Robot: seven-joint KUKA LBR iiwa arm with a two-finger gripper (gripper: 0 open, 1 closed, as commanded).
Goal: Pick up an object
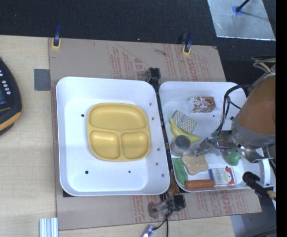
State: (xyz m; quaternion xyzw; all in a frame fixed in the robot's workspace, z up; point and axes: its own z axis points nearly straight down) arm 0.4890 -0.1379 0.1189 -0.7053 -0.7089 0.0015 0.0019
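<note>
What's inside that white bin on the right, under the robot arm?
The right bin holds toy food: a banana, a bread slice, a hot dog, a small carton, a wrapped snack. The arm covers the bin's right side.

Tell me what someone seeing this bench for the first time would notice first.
Probably the yellow divided plate, lying alone in the middle of the left bin. Next, the right bin, crowded with small things: a banana, a slice of toast, a hot dog at its near edge. The arm leans in from the right, over that clutter.
</note>
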